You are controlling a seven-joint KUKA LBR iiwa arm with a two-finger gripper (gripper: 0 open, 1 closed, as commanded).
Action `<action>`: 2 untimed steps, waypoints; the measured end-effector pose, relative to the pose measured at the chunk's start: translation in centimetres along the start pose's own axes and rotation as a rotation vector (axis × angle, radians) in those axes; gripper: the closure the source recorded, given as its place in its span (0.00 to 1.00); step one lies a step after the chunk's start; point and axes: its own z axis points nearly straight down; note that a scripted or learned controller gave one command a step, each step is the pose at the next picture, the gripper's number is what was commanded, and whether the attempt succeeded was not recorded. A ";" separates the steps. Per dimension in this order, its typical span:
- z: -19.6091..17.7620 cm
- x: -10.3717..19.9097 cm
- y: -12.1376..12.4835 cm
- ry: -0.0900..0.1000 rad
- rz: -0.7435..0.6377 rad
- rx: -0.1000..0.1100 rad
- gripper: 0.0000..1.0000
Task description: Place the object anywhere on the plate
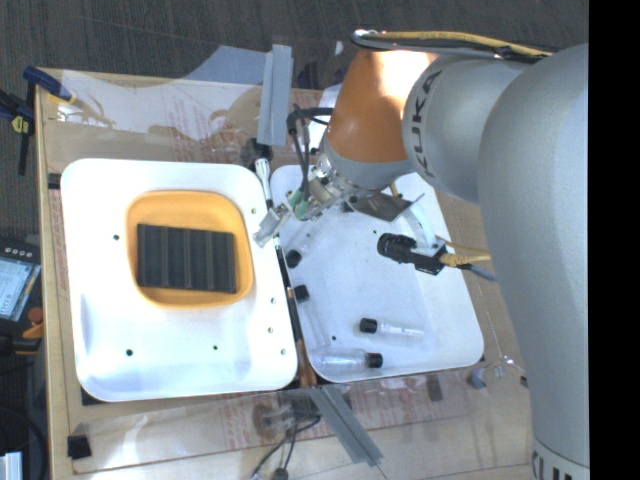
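An orange-yellow plate (pixel 186 208) lies in the left white bin (pixel 110 358). A dark ribbed rectangular block (pixel 190 258) rests flat on the plate's middle. My gripper (pixel 272 224) hangs low over the divide between the two bins, just right of the plate's right edge, with the wrist and orange band above it. Nothing can be made out between its tips. In the right bin (pixel 455 343) lie a clear tube with a black cap (pixel 388 328) and a second capped clear tube (pixel 346 362) at the front wall.
Two small black pieces (pixel 292 258) (pixel 300 294) sit along the right bin's left wall, below the gripper. The grey arm covers the right bin's far right side. A grey upright bar (pixel 274 93) stands behind the bins.
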 end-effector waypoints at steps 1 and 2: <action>0.0 0.0 0.0 0.000 0.000 0.000 0.00; 0.0 0.0 0.0 0.000 0.000 0.000 0.00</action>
